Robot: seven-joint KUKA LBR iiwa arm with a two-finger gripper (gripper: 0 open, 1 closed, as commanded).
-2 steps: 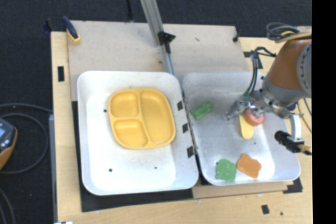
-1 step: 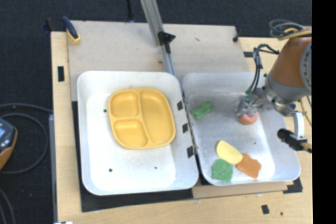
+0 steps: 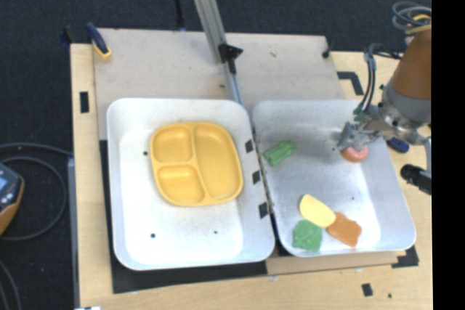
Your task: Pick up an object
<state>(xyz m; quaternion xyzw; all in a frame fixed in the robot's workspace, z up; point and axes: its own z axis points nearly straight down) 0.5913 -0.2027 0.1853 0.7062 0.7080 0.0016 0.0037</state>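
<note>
One small pinkish-red rounded object (image 3: 355, 153) sits in the right-hand shallow white bin (image 3: 385, 229), close to that bin's far right rim, and it is the piece the coming move most likely turns on. The two-finger gripper (image 3: 352, 140) at the end of the grey arm with its orange band (image 3: 415, 72) hangs directly over it, so the object lies straight beneath the claw, peeking out just below and to the near side of the metal tips; no sideways travel looks needed, only a vertical one. Whether the claw is clenched or released cannot be told from this slanted look down, and nothing shows plainly between its tips, so I would not call the object grasped. Its shape reads as roughly round with no clear long axis, which suggests wrist turn matters little here. Four other pieces share the bin and lie well apart from the claw: a green oblong block (image 3: 278, 152) at the far left beside the dividing rim, and, clustered at the near side, a yellow oval piece (image 3: 317, 210), a green lumpy piece (image 3: 307, 235) and an orange chunk (image 3: 344, 230), the three of them touching or nearly so. A yellow three-compartment plastic tray (image 3: 196, 162) rests in the left-hand white bin (image 3: 131, 243), far from the arm.
</note>
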